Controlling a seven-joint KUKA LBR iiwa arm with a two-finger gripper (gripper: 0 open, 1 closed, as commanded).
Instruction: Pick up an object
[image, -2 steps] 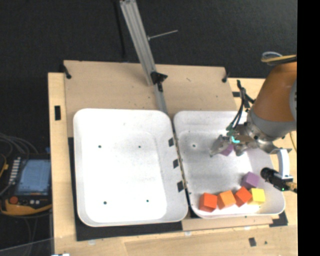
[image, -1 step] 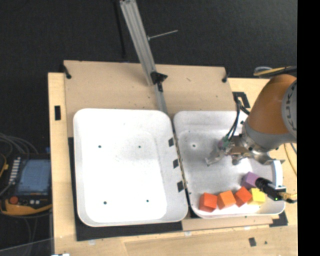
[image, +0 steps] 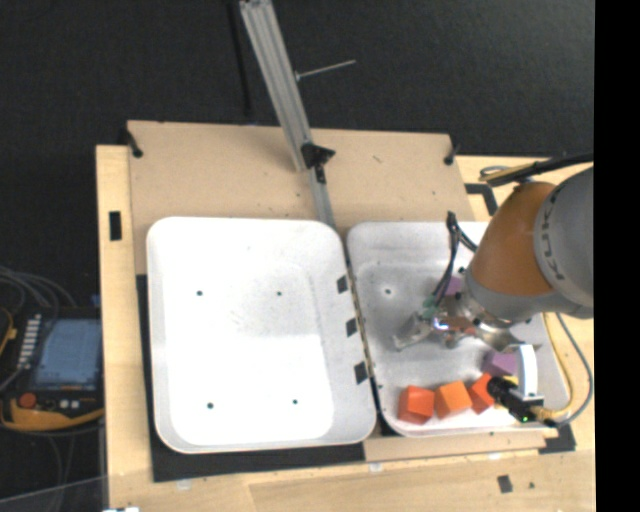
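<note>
My gripper (image: 428, 326) hangs low over the middle of the right bin (image: 385, 260), below the grey arm with its orange band (image: 510, 245). Three orange blocks lie along the bin's front wall: one (image: 417, 403) at the left, one (image: 453, 398) beside it, and a smaller one (image: 481, 390) to their right. A purple piece (image: 500, 361) lies just right of the gripper, partly under the wrist. Another bit of purple (image: 455, 288) peeks out behind the gripper. I see nothing held in the gripper.
The left bin (image: 250, 330) sits beside the right one, with black clips along the shared edge. A slanted metal pole (image: 285, 90) rises from the back of the bench. A device with a blue screen (image: 65, 355) stands off the bench at the left.
</note>
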